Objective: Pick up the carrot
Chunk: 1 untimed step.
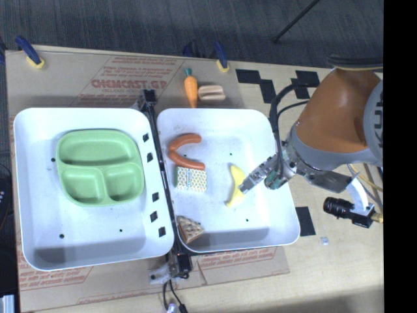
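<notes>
Bench (339, 266): two white bins (39, 175) (260, 129), carrot (190, 90), bun (211, 94) behind.

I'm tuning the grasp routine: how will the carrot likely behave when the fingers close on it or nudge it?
The carrot looks like a small moulded toy, so probably stiff and light. Its tapered, rounded body may roll or squirt out of a pinch. It lies on the cardboard behind the right bin, beside a bun-like toy, which a nudge might disturb.

One fixed camera looks down at a slant from above the bench (306, 266), far enough to take in both white bins (26, 194), side by side.
</notes>
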{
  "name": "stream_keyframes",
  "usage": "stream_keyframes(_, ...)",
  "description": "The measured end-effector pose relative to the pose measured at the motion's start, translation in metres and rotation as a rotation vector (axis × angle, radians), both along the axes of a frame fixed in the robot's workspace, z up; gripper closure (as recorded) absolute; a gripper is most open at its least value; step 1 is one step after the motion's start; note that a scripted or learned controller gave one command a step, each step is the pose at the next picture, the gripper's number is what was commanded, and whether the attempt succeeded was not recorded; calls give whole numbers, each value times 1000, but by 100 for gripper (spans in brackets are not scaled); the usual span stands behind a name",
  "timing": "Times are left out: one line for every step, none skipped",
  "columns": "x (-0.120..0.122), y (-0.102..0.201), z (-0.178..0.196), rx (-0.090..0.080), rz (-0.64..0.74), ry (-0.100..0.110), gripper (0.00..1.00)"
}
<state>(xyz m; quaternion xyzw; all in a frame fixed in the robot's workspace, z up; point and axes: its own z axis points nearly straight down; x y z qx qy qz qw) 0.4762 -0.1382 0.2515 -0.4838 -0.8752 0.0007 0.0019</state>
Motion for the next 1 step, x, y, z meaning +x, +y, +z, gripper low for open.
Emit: stream_keyframes(1,-73,139,-4,119,-6,100)
